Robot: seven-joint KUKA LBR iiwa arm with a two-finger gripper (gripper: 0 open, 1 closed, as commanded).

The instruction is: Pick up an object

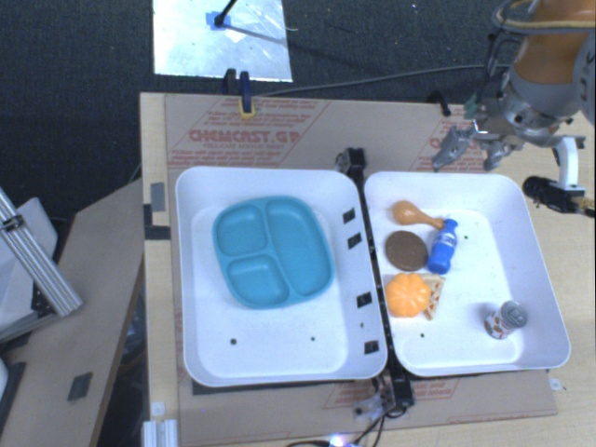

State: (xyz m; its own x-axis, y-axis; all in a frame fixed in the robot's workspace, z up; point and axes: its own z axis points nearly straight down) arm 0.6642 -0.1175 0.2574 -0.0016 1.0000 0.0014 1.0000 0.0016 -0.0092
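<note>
Inside the right white bin [531, 250] we see a blue plastic bottle [443, 246] beside a brown round disc [406, 250], an orange ball [408, 295] below. Our gripper [473, 151] hangs above the far rim, fingers spread, holding nothing.

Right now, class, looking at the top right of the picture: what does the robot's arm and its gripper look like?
The arm is rounded, with an orange upper section above a grey wrist housing. Dark cables loop beside it. The gripper is pale grey metal with thin fingers, and a white bracket with a black part sticks out to one side.
</note>
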